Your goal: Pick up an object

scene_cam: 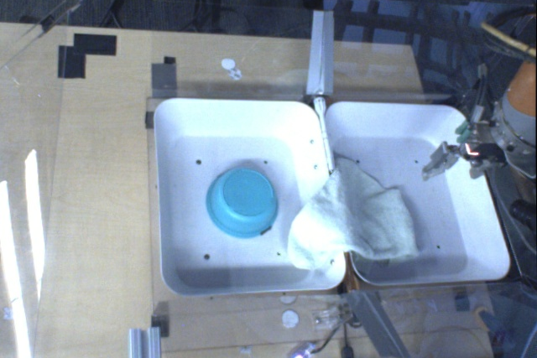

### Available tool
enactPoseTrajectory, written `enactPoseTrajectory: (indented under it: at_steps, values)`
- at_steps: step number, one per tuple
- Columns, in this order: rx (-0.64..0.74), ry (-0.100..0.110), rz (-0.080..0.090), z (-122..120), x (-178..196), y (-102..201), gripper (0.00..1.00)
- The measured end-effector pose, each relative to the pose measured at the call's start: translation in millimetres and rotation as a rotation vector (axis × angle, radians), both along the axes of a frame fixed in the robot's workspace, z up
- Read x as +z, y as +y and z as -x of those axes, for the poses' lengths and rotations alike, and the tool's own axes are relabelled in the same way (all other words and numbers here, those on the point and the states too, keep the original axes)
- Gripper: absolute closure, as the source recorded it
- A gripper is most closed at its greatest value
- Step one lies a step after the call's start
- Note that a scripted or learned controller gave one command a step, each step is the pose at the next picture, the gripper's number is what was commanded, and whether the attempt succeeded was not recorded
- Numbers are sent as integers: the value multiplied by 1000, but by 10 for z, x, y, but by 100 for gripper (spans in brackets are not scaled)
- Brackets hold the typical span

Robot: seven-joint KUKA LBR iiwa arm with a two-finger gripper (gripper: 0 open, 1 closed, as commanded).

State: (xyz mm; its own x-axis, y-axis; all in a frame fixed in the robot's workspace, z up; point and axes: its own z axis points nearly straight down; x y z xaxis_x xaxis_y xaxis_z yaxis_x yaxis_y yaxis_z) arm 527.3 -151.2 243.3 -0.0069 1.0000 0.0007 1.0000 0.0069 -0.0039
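Fingers on the gripper [449, 157] look a little apart, with nothing between them. The gripper hangs at about 3 o'clock, above the right bin [482, 260], and touches no object. It sits off to the side, so I think it is getting ready to come down on something.

A grey-white cloth [361, 222] lies near 5 o'clock. It is crumpled and soft, and it drapes over the wall between the two bins, so part of it rests in each. A blue bowl [242, 202] sits upside down in the left bin [180, 147], near 7 o'clock, well apart from the gripper.
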Motion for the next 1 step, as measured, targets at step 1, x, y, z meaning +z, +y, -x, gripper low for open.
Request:
enactPoseTrajectory:
  at_steps: [1]
  values:
    - [174,-1,-1,-434,-628,898,0]
